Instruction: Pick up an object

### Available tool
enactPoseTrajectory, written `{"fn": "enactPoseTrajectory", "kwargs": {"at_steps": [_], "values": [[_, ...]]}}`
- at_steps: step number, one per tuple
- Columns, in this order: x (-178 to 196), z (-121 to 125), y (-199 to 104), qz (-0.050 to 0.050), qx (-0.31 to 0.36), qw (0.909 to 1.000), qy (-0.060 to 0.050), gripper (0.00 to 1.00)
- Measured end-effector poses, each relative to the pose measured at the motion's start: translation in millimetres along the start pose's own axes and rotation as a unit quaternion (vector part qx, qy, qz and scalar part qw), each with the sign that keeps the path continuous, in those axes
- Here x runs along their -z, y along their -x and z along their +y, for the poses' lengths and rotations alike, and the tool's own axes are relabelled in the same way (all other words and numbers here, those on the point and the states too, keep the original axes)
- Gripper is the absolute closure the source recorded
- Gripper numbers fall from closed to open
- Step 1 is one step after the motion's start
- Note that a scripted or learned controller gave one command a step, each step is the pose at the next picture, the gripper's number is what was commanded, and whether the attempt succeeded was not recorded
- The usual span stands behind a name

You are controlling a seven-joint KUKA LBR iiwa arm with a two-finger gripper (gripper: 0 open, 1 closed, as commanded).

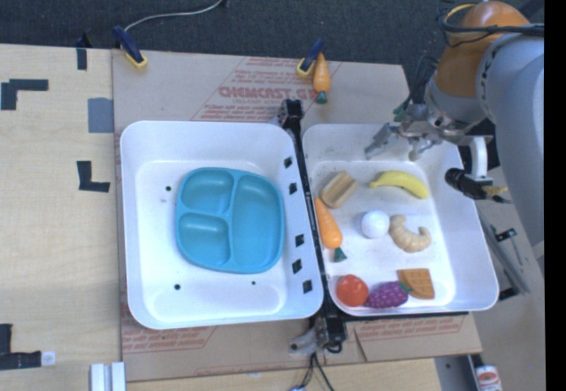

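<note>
Cardboard-covered bench under two shallow white bins side by side. Left bin: blue divided plate lying flat in the middle. Right bin: bread roll, banana, white ball, croissant, orange carrot along the left wall, tomato, purple grapes and a cracker near the front. Grey arm reaching in from the right, gripper hovering above the right bin's back edge, just behind the banana, fingers spread apart, pinching nothing.
</note>
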State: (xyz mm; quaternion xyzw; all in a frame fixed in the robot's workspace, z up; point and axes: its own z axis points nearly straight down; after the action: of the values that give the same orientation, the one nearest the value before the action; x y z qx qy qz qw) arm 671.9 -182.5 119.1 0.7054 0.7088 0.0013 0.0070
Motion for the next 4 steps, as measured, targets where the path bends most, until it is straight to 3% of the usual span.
{"fn": "enactPoseTrajectory", "kwargs": {"at_steps": [1,2,3,4], "values": [[25.4,-55.2,10.9,0.003,-0.002,1.0000,-0.006,0.00],[87.8,-108.2,0.1,0.004,-0.002,1.0000,-0.006,0.00],[13.2,-65.7,2.6,0.004,-0.002,1.0000,-0.007,0.00],[-5.5,-40.9,40.7,0.004,-0.002,1.0000,-0.007,0.00]]}}
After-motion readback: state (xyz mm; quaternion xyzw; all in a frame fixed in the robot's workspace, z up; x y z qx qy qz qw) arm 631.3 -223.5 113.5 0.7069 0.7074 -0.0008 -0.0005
